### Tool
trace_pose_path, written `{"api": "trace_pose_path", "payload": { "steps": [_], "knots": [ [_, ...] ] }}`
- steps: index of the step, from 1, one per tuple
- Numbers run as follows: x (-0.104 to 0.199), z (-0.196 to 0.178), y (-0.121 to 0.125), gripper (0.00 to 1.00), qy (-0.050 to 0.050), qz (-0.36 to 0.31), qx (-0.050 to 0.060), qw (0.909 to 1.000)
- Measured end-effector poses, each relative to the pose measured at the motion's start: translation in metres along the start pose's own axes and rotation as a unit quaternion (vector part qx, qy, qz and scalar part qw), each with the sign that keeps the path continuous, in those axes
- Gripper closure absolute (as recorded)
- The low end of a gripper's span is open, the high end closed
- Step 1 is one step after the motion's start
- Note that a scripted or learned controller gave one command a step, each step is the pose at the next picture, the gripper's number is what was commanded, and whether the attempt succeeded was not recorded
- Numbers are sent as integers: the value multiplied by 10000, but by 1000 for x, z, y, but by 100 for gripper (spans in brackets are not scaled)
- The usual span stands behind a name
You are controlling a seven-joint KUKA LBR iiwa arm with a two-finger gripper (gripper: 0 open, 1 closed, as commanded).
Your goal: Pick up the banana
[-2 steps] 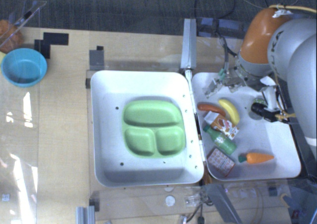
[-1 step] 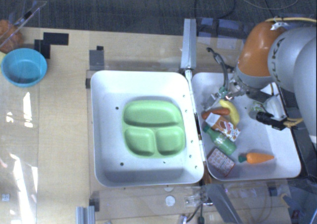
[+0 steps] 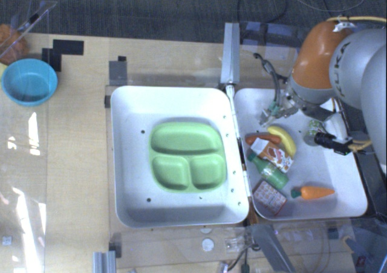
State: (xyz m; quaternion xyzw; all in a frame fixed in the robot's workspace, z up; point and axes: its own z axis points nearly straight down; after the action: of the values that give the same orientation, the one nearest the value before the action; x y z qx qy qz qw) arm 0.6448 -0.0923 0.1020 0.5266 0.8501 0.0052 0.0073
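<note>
The banana (image 3: 283, 139) was crowded by a carton (image 3: 271, 152), bottle (image 3: 270, 173) and carrot (image 3: 312, 192) below; open bin (image 3: 254, 104) floor lay upper left. The tool's (image 3: 275, 110) state could not be told.

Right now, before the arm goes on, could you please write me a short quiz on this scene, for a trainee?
1. True or false: the banana lies in the right bin.
2. What sits in the left bin? A) a blue bowl B) a green tray with compartments C) a carrot
3. Fill in: the toy lying near the front of the right bin, right of the checkered packet, is a ____.

Key
1. True; the hand is just above it in the view.
2. B, the green tray; the blue bowl stands on the bench.
3. carrot
</note>
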Motion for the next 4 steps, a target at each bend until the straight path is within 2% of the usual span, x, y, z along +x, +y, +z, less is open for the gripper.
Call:
{"api": "trace_pose_path", "payload": {
  "steps": [1, 2, 3, 4],
  "knots": [
    [0, 0, 0, 0, 1, -1, 1, 10000],
    [-97, 7, -39, 0, -5, -1426, 30, 9898],
    [-98, -7, -35, 100, -41, -1427, -15, 9898],
    [-111, -93, -29, 100, -3, -1840, 31, 9829]
  ]
}}
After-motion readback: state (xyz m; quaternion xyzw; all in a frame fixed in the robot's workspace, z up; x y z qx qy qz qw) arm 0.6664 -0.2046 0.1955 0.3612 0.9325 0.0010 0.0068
